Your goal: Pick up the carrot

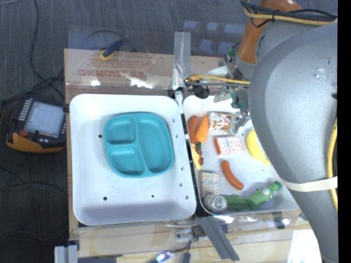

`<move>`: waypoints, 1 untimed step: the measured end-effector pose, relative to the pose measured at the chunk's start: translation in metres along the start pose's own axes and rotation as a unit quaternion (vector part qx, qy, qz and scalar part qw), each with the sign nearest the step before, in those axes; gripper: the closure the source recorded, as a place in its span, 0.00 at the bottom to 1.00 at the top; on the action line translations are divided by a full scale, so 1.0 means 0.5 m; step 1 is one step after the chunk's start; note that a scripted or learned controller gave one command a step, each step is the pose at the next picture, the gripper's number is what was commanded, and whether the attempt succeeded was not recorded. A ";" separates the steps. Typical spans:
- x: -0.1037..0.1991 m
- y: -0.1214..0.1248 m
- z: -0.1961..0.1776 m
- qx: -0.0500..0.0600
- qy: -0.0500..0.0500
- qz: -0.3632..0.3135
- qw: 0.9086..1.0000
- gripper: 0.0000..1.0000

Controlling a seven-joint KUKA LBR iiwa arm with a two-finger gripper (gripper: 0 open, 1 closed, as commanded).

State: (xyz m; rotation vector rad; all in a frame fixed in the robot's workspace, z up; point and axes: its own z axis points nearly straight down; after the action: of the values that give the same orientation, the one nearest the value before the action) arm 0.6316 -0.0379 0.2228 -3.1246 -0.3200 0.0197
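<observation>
One gripper [237, 106] sits low over the right bin's [258, 174] far end, mostly hidden under the grey arm [296, 92]; whether it is spread or closed I cannot tell. Just beside it, toward the bins' divider, is a small printed carton [221, 121]. Past that lies the carrot [201, 129], apart from the gripper, against the divider wall. Nearer the camera: red-white box [228, 145], sausage [232, 175], possibly a banana [254, 146], green bottle [253, 198], can [218, 203]. Farthest away, a teal plate [138, 144] in the left bin [79, 169].
</observation>
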 end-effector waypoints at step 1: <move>-0.137 0.083 0.052 -0.002 0.000 0.002 1.000 0.00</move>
State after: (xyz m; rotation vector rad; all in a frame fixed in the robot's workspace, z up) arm 0.5727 -0.0924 0.1973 -3.1286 -0.3128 0.0198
